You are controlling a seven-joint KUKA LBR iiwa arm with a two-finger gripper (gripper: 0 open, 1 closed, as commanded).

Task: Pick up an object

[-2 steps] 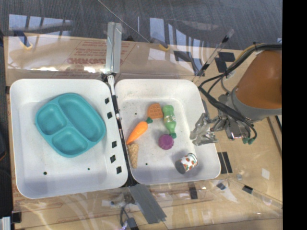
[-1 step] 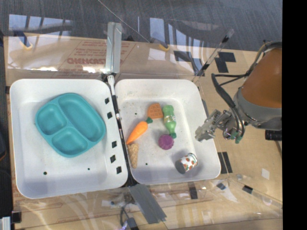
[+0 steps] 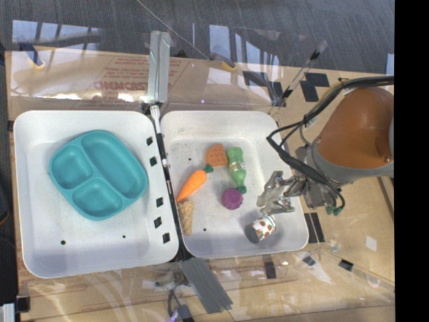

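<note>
The right bin (image 3: 201, 123) holds several small toys: an orange carrot (image 3: 192, 183), an orange waffle-like piece (image 3: 216, 155), a green bottle-shaped toy (image 3: 236, 166), a purple ball (image 3: 232, 198), a tan cone (image 3: 187, 216) and a grey-and-orange cup-like toy (image 3: 261, 229). My gripper (image 3: 275, 196) hovers over the bin's right side, just above the cup-like toy and right of the purple ball. Its fingers look spread apart with nothing between them.
The left bin (image 3: 40, 247) holds a teal divided plate (image 3: 98, 173). A black-marked ridge (image 3: 161, 186) separates the two bins. Cables run from the arm (image 3: 355, 136) at the right. Clear plastic sheeting and tape surround the bins.
</note>
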